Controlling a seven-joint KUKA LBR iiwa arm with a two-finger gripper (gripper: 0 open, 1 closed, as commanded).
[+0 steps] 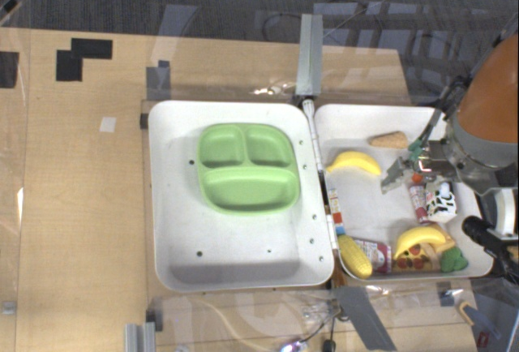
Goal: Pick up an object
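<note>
Glossy curved banana (354,163), metal claw (403,172) beside it, moulded green tray (247,167)

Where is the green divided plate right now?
The green divided plate lies in the left bin, near its middle, in the camera view. The bananas and other toys sit in the right bin, across the divider.

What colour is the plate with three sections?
Light green. The plate sits in the left bin, seen from the camera view.

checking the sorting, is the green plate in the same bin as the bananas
No, the green plate lies alone in the left bin, while both bananas lie in the right bin.
</note>
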